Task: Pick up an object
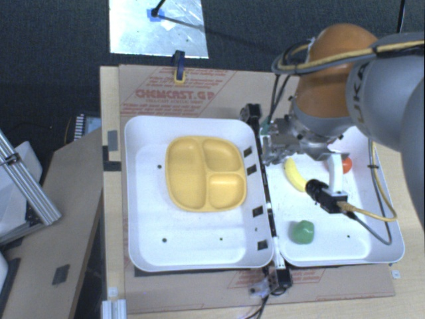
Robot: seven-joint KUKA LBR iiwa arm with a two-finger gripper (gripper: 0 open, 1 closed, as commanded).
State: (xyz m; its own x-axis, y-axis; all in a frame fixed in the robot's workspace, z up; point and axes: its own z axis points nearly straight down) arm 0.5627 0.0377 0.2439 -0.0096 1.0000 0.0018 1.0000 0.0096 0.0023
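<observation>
A cardboard-topped bench (pixel 179 88) holds two white bins. The gripper (pixel 277 146) hovers low in the right bin (pixel 372 244), opening hidden. A banana (pixel 293 175) lies just beside it; next, probably descend onto it.

A single fixed camera looks down at a slant from above the bench's near edge, set far enough back to take in both the left bin (pixel 143 178) and the right bin (pixel 372 244), with the arm (pixel 372 78) entering from the right.
</observation>
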